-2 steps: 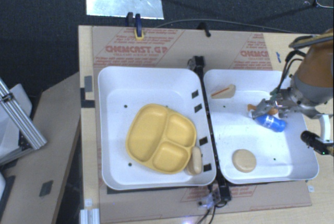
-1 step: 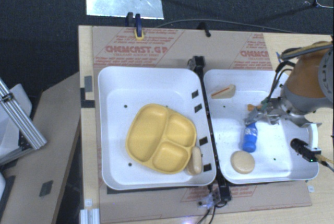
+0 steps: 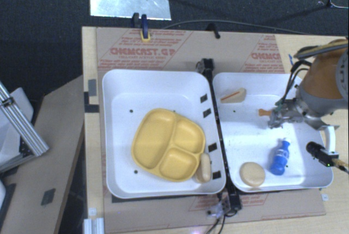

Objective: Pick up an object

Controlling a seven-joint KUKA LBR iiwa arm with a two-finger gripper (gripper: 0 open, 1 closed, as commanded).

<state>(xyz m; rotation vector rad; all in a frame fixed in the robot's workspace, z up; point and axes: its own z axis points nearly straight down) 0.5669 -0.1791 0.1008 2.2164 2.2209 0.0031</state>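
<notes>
Fingers of the grey two-finger pincer [image 3: 276, 119] point down into the right-hand shallow white plastic bin [image 3: 313, 177], close to its right side and about midway between its far and near walls; whether they stand apart or together cannot be told, since the tips are small and dark against the bin floor. Touching or just beside the pincer's left side lies a small orange piece [image 3: 264, 112], too small to name its shape, and nothing is seen clamped between the fingers. Behind the pincer rises the grey arm with its orange band [image 3: 323, 77], reaching in from the right. Nearer than the pincer, and slightly to its right, a small blue plastic bottle with a white cap [image 3: 280, 157] lies on the bin floor, apart from the fingers. Left of the bottle and just beside it, against the near wall, rests a round pale tan bun-shaped object [image 3: 252, 174]. Farther off, toward the far left corner of the same bin, lies a tan wedge-shaped piece with a reddish edge [image 3: 233, 96], well apart from the pincer. Across the dark divider, the left-hand shallow white bin [image 3: 117, 118] holds a yellow plastic tray with three compartments [image 3: 168, 144], and a small beige oblong object [image 3: 204, 167] lies touching the tray's near right corner.
</notes>
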